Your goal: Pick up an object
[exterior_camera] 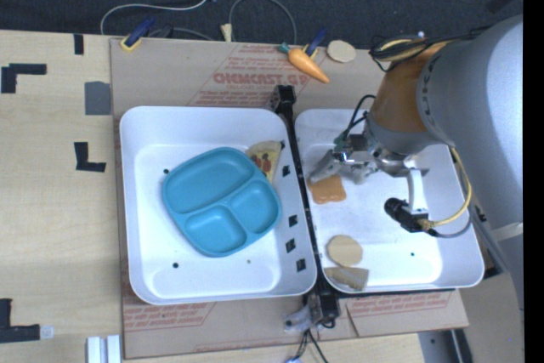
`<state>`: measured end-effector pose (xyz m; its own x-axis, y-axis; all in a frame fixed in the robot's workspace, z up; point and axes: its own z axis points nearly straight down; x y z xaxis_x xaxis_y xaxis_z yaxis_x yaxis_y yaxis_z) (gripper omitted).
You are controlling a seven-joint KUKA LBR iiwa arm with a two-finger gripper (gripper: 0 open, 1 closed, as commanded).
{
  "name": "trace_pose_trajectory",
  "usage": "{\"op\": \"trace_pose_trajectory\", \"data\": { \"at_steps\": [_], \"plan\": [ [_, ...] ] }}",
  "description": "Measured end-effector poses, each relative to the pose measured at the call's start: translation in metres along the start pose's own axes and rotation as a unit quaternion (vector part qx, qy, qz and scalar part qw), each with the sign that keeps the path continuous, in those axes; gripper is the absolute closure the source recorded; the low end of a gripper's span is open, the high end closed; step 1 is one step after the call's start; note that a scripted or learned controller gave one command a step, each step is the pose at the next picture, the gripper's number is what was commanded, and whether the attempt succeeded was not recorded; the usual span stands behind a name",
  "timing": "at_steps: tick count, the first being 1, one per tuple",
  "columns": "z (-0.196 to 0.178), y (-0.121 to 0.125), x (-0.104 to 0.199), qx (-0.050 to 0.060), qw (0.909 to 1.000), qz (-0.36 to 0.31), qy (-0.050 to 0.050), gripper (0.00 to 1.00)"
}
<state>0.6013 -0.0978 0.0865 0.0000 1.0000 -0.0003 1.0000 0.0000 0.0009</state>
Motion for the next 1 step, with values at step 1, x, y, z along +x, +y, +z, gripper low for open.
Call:
{"op": "trace_pose_trajectory", "data": {
  "at_steps": [1],
  "plan": [
    [0.0003,0.0136,0.0021,0.0,1.0,0.0,0.0,0.0]
  ]
}}
